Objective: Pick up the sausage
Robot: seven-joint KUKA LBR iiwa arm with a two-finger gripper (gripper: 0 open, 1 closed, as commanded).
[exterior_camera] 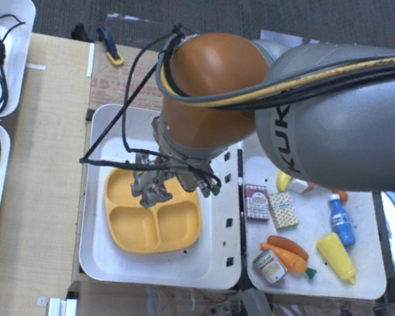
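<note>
Sausage (287, 244) lying in right bin (366, 285), hemmed by carrot (290, 259) just below and can (269, 267), well apart from end effector (151, 192). End effector poised over yellow divided plate (150, 221) in left bin (95, 249), near plate's upper rim. Finger spread unclear; nothing seen held.

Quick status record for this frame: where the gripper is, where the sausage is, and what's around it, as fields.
gripper position: gripper over the yellow divided plate in the left bin
gripper contents: cannot tell from this view
sausage: red-orange sausage lying in the right bin, apart from the gripper
beside sausage: carrot and small can just below it
other items in right bin: blue bottle, yellow bottle, two small boxes
task state: sausage not yet picked up
</note>
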